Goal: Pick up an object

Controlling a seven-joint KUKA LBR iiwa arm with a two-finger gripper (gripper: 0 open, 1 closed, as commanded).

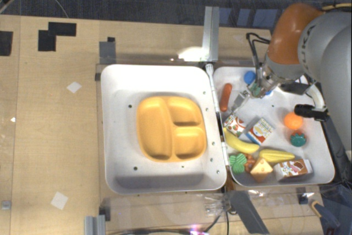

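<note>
Camera view looks down at a slant on a wooden tabletop (49, 135) carrying two shallow white bins side by side. The grey arm with its orange band (289, 36) comes in from the right and hangs over the far part of the right bin (324, 165), its pincer (243, 97) pointing down and toward the left. Whether the pincer is released or clenched cannot be told from this angle; nothing is visibly caught in it.

Just to the left of the pincer lies an orange carrot (225, 96), close to the bin's left wall. A small blue object (250, 77) sits just behind the pincer, partly covered by the wrist. Directly in front of the pincer, toward the near side, a small red and white carton (235, 125) lies beside a blue and white carton (259, 130). Nearer still is a yellow banana (240, 143), and past it a green toy (237, 162) against the near left corner. A yellow wedge (276, 156) and an orange-brown piece (262, 169) rest near a brown and white carton (291, 169) along the near wall. To the right of the pincer, well apart, an orange ball (293, 121) sits above a small teal object (298, 140).

The left bin (118, 173), well to the left of the pincer, holds a yellow divided tray (170, 126) in its middle.
</note>
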